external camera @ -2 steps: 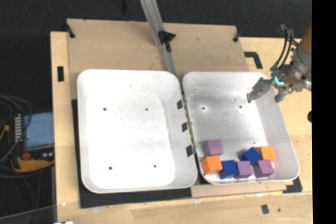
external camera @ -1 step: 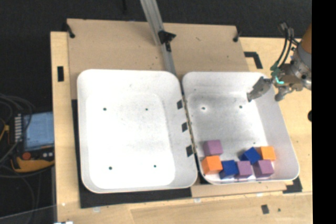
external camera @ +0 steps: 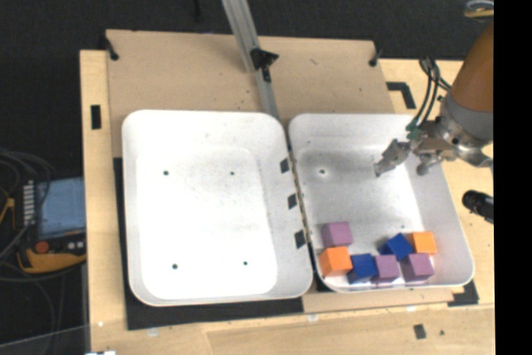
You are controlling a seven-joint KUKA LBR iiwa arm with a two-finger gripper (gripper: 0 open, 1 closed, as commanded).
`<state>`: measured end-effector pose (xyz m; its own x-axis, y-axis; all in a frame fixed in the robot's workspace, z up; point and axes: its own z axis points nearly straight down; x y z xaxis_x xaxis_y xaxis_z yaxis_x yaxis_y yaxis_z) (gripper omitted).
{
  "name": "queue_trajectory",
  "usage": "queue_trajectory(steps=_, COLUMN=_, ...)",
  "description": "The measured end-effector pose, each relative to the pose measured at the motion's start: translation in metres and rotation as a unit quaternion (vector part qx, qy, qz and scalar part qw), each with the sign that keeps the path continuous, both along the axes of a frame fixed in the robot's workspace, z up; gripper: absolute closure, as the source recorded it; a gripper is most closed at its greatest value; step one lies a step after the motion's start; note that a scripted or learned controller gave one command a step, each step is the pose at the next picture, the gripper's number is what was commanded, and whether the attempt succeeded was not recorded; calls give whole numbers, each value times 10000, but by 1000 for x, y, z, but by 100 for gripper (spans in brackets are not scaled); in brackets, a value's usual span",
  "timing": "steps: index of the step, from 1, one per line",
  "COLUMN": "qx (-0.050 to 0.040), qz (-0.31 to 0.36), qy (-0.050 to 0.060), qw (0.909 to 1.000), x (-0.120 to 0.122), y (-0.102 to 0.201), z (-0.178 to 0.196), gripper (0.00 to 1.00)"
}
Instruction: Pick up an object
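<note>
Along right bin's (external camera: pixel 432 204) near wall: blocks (external camera: pixel 378 256) clustered, purple, orange, blue, touching | jaws (external camera: pixel 407 157) well above them near bin's far right, apart, holding nothing | bare floor between | left bin (external camera: pixel 199 204) beside, on surface (external camera: pixel 241 75).

Below our hand (external camera: pixel 405 158) the right bin (external camera: pixel 357 137) floor lies bare; nearer the camera, clustered blocks (external camera: pixel 378 255) crowd its front edge. Left of us, a slanted pole (external camera: pixel 241 21) crosses.
</note>
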<state>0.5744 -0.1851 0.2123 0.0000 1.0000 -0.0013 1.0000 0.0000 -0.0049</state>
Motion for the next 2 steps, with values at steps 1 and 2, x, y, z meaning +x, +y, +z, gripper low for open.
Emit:
queue_trajectory(steps=1, qx=-2, qz=-11, qy=-6, qw=10000, x=-7, y=1, z=-44, gripper=0)
queue_trajectory(steps=2, qx=-2, qz=-14, qy=-2, qw=10000, x=-8, y=-2, z=-107, gripper=0)
